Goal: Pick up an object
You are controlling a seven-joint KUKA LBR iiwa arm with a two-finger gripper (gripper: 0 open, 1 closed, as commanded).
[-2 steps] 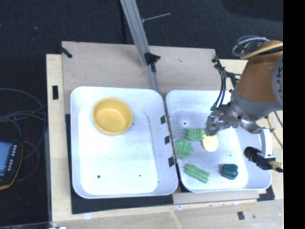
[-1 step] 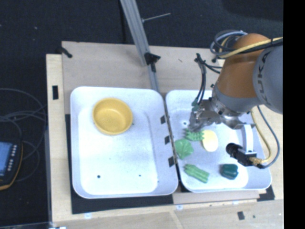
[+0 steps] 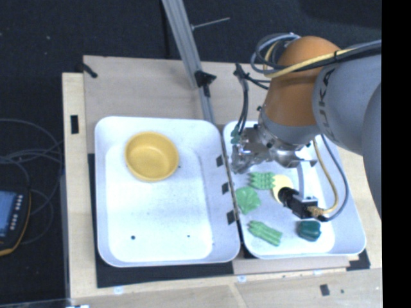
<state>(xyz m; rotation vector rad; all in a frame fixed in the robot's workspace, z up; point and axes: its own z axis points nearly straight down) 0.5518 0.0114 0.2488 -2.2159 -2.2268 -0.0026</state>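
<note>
Arm: grey arm with an orange band (image 3: 302, 76) reaches in from the right, bent down over the right white bin (image 3: 350, 236)
Gripper (image 3: 241, 154): low by that bin's left edge, towards the far corner; spread or pressed together cannot be told
Pickable things: ridged green piece (image 3: 261, 181) just beside the gripper; leafy green piece (image 3: 247, 199) and second ridged green piece (image 3: 265, 233) along the left edge; dark green rounded piece (image 3: 309, 230) near the near edge
Open room: left white bin (image 3: 160, 242) shows broad white floor along its near edge; round yellow bowl (image 3: 151, 156) towards its far-left corner

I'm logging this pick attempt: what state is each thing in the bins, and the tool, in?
Yellow bowl: upright, open side up, in the left bin.
Ridged green toy: lying loose in the right bin.
Leafy green toy: loose, near that bin's left wall.
Long green toy: loose, near its front.
Dark green toy: loose, near its front.
Tool: over the right bin's left side; grip unclear.
</note>
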